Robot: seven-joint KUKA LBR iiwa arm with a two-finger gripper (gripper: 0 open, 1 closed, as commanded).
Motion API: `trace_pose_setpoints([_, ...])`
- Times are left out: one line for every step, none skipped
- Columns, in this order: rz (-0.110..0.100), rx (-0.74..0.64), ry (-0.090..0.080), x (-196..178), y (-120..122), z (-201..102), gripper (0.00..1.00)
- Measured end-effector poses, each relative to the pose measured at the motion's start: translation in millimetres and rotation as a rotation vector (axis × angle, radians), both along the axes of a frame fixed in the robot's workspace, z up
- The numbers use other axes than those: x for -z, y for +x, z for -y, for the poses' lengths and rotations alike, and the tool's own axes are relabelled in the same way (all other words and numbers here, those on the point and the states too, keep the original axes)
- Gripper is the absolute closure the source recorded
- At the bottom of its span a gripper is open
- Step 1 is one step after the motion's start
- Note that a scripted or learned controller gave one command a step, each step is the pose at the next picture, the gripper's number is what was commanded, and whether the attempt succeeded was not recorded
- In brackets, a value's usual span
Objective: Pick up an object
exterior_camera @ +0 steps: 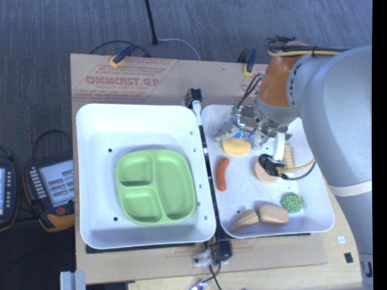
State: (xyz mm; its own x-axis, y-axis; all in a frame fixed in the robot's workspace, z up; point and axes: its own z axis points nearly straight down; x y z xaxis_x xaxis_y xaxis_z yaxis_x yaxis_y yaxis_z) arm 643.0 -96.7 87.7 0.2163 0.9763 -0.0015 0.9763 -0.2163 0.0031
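My gripper [245, 132] is low in the back half of the right bin [314, 222], directly over the far edge of a yellow rounded object [236, 148]. A small blue piece [240, 135] shows just under the gripper, touching the yellow object. A red-orange sausage [222, 174] lies to the front left of it. A tan round piece [263, 173] and a ridged pale piece [288, 156] sit to the gripper's right, partly hidden by the wrist. Nothing is visibly lifted.
At the right bin's front lie two tan bread-like pieces [273, 214] [245, 219] and a green knobbly ball [292, 202]. The left bin [97, 132] holds a green divided plate [156, 185]. The arm covers the right bin's back right corner.
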Motion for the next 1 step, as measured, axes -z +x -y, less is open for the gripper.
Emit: trace_pose_setpoints([0.002,-0.001,-0.002,-10.6,0.5,1.0,1.00])
